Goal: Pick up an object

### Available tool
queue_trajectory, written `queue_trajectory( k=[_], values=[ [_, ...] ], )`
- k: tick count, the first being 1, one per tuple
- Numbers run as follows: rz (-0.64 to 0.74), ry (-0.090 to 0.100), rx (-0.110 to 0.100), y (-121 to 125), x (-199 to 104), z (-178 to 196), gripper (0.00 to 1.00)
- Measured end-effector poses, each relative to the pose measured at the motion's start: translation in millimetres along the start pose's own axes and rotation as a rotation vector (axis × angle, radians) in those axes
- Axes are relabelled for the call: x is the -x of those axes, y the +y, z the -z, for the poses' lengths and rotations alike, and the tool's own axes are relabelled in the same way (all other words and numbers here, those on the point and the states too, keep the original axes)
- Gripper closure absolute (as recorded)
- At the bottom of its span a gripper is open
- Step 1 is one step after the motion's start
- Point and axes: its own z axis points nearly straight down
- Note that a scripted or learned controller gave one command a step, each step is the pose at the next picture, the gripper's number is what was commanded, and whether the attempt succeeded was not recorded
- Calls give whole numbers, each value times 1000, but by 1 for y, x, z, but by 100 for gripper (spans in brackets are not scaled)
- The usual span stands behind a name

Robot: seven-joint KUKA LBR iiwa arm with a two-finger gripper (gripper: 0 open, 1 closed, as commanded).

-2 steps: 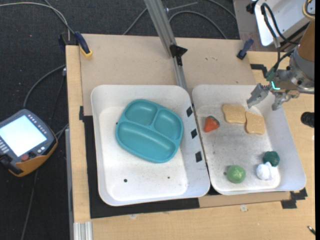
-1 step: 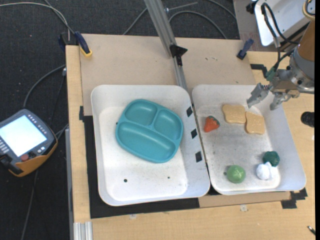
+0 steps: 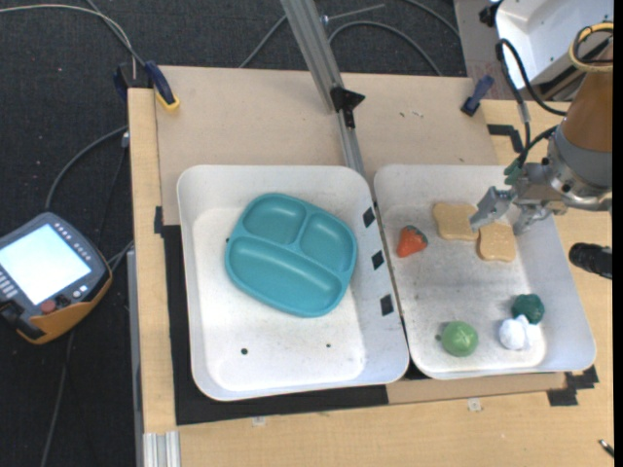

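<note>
Gripper (image 3: 501,212) hovered over right bin (image 3: 574,305), fingers apart, nothing between them. Tan bread-like piece (image 3: 497,245) lay just below, flat. Judged light, stiff, thin; pinch across narrow edges.

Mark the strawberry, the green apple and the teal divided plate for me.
strawberry (image 3: 412,241), camera view, on its red body.
green apple (image 3: 458,337), camera view, on the middle of its top.
teal divided plate (image 3: 277,270), camera view, on the floor of its large compartment.
</note>
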Motion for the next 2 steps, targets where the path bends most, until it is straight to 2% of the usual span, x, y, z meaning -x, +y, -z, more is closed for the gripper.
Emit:
queue_trajectory(
  k=[2],
  values=[
    [0, 1, -2, 1, 2, -125, 0]
  ],
)
